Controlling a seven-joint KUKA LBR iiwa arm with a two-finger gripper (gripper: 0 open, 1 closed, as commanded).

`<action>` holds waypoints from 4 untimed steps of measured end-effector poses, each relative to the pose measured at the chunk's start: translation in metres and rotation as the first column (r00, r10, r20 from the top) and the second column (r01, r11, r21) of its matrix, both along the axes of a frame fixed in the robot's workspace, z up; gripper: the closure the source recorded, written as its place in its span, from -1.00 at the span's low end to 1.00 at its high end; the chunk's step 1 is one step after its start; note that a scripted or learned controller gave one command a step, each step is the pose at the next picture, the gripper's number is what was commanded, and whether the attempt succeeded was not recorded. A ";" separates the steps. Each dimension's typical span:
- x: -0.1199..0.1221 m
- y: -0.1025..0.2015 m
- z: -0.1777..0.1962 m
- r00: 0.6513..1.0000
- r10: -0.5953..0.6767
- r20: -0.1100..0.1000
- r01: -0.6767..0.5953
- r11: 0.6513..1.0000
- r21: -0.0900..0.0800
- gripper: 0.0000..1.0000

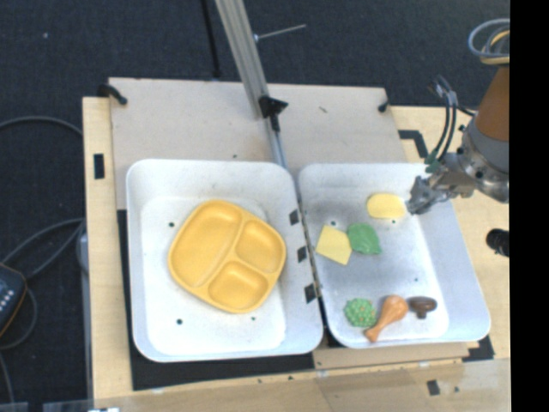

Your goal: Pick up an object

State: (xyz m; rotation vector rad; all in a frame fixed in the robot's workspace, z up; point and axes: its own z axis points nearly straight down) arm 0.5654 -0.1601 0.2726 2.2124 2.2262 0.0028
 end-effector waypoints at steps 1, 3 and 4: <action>0.017 0.047 -0.010 1.000 0.000 -0.003 0.000 1.000 0.001 1.00; 0.033 0.140 -0.011 1.000 0.000 -0.004 0.000 1.000 0.001 1.00; 0.041 0.192 -0.026 1.000 0.000 -0.006 0.000 1.000 0.001 1.00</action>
